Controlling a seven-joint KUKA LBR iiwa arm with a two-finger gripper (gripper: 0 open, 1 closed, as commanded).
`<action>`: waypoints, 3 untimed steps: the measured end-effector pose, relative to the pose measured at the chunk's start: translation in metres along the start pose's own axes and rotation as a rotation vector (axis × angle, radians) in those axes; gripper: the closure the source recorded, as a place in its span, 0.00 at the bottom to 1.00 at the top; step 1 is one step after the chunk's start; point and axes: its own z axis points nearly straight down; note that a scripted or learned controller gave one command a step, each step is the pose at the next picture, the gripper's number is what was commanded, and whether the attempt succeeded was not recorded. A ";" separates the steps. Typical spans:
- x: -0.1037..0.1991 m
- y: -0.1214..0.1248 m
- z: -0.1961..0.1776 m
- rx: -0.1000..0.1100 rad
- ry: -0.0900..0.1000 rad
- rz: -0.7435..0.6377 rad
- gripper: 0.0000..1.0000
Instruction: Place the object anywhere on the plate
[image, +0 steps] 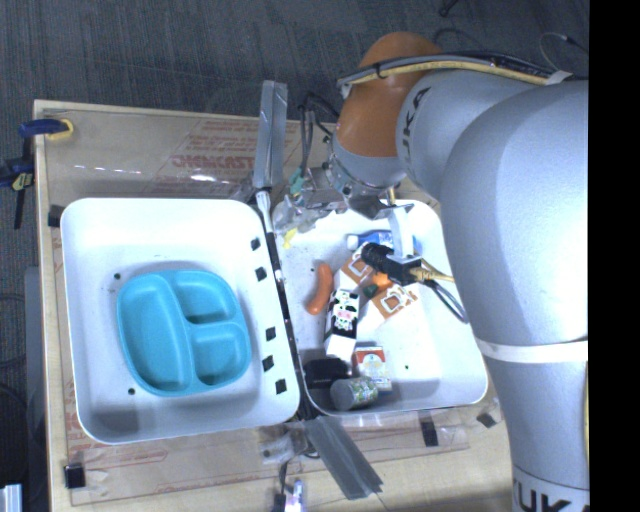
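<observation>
Blue divided plate (185, 331) rests in the left bin (85, 400). Gripper (300, 205) at the right bin's (455, 375) eleven o'clock corner; finger state cannot be told. Orange carrot-like object (320, 288) lies at its nine o'clock side, among clutter.

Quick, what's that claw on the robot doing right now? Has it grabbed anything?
Gripper: cannot be told; it sits low at the far corner of the right bin, with nothing seen between its tips.

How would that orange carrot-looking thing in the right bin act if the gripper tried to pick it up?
The orange carrot looks long, thin and rounded, so it would probably roll or pivot when nudged. Its smooth, toy-like surface may slip between fingers. It seems small, so likely light.
</observation>
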 end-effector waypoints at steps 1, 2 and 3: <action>0.070 -0.064 0.001 0.003 0.000 -0.024 1.00; 0.069 -0.064 0.001 0.002 -0.001 -0.022 0.00; 0.068 -0.064 -0.005 0.010 -0.001 -0.023 1.00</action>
